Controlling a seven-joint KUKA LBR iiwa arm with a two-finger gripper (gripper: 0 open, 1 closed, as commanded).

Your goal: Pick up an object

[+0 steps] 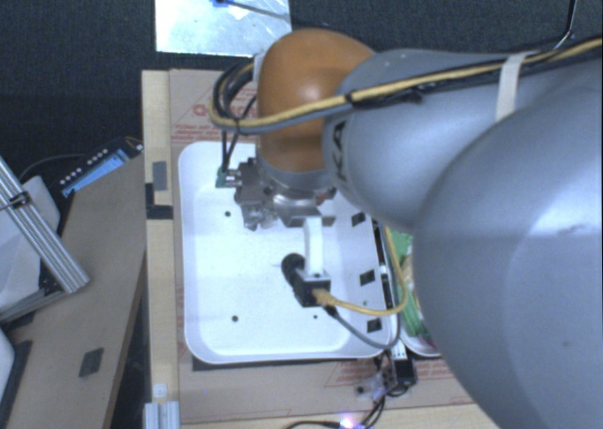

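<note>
The grey arm with its orange band (301, 88) reaches in from the right and hangs over the left white bin (212, 257). My gripper (252, 215) points down over the upper middle of that bin, close to its floor. Nothing shows between it and the bin floor. A green object (401, 246) peeks out in the right bin, at the edge of the arm's grey body. The arm hides most of that bin.
The left bin's floor shows a few small dark specks (235, 319). Brown cardboard (158, 229) borders the bins on the left and front. A metal frame (42, 248) stands at far left. A shiny sheet (221, 3) lies beyond the bins.
</note>
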